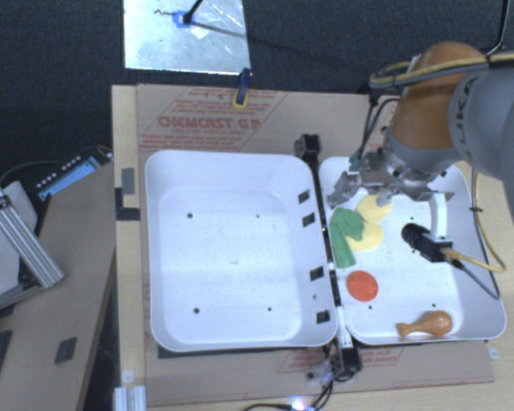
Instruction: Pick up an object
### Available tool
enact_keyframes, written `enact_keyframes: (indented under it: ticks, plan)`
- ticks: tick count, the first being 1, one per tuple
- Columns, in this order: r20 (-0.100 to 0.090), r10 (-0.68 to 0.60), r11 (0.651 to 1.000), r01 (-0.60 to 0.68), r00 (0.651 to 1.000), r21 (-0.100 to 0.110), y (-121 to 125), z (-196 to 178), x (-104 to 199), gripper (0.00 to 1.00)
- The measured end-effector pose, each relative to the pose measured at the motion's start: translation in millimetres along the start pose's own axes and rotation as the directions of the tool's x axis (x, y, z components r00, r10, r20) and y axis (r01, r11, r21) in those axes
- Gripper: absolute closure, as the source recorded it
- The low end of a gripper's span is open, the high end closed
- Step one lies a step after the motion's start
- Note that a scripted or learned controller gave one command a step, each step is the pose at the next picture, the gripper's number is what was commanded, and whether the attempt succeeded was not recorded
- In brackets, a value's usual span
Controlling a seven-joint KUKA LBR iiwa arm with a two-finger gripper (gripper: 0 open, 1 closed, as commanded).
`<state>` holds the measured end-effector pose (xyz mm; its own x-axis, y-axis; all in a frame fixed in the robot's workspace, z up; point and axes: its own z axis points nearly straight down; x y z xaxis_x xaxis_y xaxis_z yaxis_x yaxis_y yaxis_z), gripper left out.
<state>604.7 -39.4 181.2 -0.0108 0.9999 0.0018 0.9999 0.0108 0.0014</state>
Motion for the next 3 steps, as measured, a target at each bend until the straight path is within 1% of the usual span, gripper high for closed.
enact_keyframes:
  ticks: [1,2,3]
  plan:
    - [0.003,0.012,1.0,-0.012,1.0,0.003,-27,-3,-42,0.0]
    - [0.003,0.013,1.0,-0.013,1.0,0.002,-43,17,-82,0.0]
    - [-0.001,0.009,1.0,-0.009,1.0,0.009,-78,98,-58,0.0]
